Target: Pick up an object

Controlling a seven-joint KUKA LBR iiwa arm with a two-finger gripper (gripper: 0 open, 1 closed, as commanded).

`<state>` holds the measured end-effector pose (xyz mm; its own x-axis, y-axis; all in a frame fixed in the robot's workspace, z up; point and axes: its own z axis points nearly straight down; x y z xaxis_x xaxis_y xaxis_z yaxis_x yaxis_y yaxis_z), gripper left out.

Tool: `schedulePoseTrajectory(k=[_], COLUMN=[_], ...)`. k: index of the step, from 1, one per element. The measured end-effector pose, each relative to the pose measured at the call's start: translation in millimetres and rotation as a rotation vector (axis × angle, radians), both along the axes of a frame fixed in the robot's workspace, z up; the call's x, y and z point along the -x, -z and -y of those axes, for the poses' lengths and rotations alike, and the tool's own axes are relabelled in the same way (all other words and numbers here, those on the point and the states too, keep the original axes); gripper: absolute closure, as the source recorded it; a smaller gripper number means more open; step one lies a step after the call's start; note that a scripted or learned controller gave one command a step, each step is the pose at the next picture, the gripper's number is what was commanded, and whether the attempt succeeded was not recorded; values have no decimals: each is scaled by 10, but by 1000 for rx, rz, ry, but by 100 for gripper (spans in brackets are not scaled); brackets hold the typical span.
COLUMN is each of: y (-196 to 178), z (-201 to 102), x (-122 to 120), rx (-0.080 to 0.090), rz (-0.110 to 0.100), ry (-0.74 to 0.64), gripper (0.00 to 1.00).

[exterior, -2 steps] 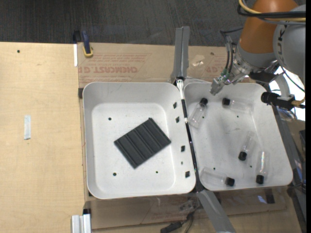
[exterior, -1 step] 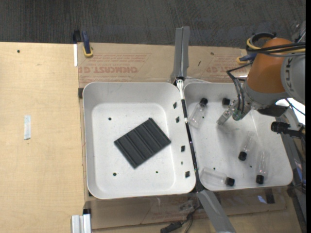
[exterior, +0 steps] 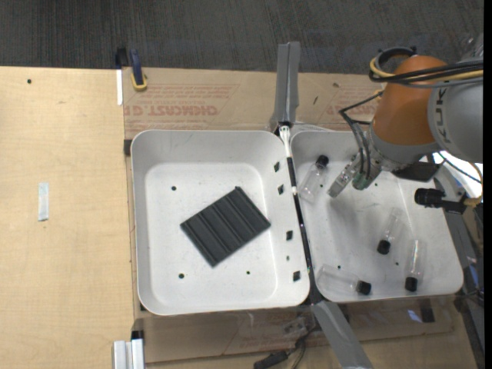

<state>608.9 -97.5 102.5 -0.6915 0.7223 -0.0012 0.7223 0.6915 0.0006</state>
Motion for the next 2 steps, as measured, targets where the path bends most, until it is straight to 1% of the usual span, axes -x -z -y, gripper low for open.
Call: schedulePoseTrajectory(k=[1, 2], y=[-1127, -182], z=[170, 794], x=[-324, 143], rx=[1, 1], rz=[2, 0], ry=[-38, -61], gripper=[0, 0])
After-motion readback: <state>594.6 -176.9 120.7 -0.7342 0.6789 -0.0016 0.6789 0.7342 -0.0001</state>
